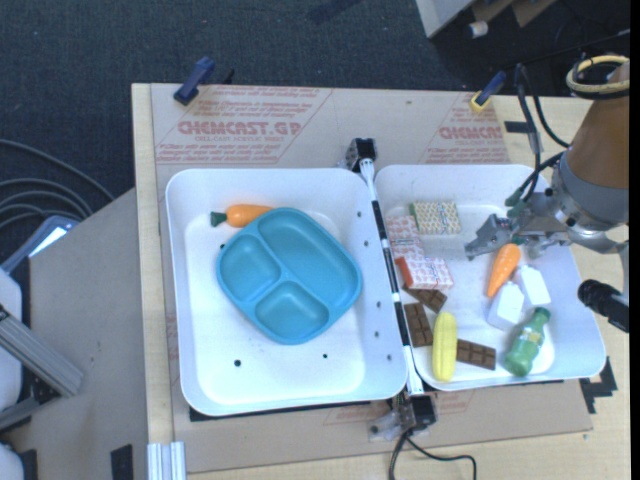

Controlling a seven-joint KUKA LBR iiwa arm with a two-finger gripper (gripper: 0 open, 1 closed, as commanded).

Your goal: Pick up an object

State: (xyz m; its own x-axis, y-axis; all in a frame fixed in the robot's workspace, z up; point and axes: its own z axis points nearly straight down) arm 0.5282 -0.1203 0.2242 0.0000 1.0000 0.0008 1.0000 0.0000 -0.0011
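On the surface point(250, 128) the left bin point(190, 298) held a blue divided plate point(288, 274) near its middle, with a toy carrot point(240, 214) lying just beyond the plate's upper left edge. Across the divider, the right bin point(420, 183) carried a scatter of small things: patterned packets point(435, 216) toward its upper left, brown chocolate bars point(418, 325) lower down, a yellow corn cob point(444, 346) standing on end beside them, a second carrot point(502, 269) tilted near the middle, white blocks point(520, 298) just beside it and a green bottle point(527, 341) at the lower right. The gripper point(492, 236) hung over the right bin just above that second carrot's top; whether it was parted or closed could not be told, and nothing showed in its hold.
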